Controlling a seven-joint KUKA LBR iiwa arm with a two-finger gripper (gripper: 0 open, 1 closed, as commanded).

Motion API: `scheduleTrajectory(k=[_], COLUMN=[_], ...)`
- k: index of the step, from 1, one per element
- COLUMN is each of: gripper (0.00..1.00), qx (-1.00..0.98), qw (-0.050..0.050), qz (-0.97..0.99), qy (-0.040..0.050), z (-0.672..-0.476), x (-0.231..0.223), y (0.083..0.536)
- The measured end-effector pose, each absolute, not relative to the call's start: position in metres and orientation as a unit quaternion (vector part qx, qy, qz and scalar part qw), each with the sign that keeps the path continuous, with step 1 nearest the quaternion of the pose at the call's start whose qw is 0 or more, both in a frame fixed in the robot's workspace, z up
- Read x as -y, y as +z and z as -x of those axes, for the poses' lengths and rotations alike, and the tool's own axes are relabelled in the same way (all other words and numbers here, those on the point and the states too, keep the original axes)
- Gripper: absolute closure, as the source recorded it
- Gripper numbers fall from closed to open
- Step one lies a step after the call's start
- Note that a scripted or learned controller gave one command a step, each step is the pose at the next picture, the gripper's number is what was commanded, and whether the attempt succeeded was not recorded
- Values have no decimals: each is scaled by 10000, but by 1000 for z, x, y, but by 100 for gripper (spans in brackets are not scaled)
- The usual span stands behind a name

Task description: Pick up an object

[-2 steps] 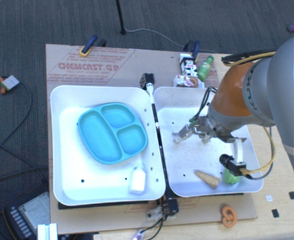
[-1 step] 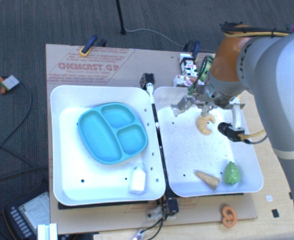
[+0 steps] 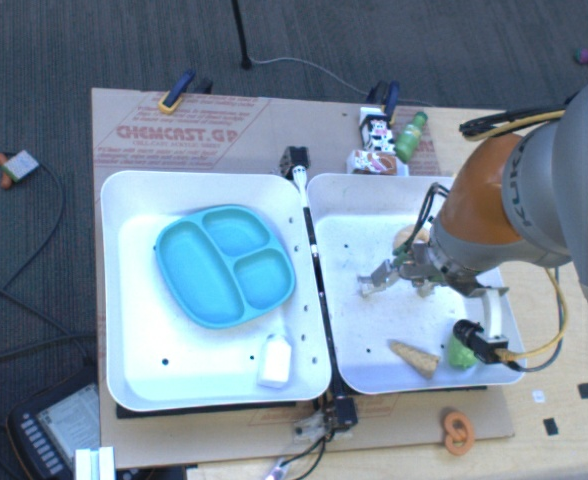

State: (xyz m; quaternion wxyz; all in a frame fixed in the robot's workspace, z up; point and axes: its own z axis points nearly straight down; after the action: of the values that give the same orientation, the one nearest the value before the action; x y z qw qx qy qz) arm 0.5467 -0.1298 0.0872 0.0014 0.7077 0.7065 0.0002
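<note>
My gripper (image 3: 377,280) hangs low over the middle of the right bin (image 3: 354,368), pointing left, with bare white floor under its tip. A tan wedge-shaped piece (image 3: 415,357) lies near the bin's front wall, and a small green object (image 3: 461,354) sits just to its right. A tan rounded object (image 3: 406,238) peeks out behind the wrist, partly hidden by it. In the left bin (image 3: 134,368) rest a blue divided plate (image 3: 226,264) and a small white bottle (image 3: 275,359).
The grey arm with its orange band (image 3: 484,203) covers the right bin's right side, with cables looping by it. A green bottle (image 3: 409,136) and a small carton (image 3: 376,148) stand behind the bins. An orange ring (image 3: 458,431) lies on the bench in front.
</note>
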Motion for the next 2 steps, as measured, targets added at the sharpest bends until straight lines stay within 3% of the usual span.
scheduleTrajectory(k=[1, 2], gripper=[0, 0], qx=[-7076, -7069], qw=[16, 24], qz=[-7066, -7073], qy=[3, 8], z=[-653, -585], x=[127, 141], y=[111, 87])
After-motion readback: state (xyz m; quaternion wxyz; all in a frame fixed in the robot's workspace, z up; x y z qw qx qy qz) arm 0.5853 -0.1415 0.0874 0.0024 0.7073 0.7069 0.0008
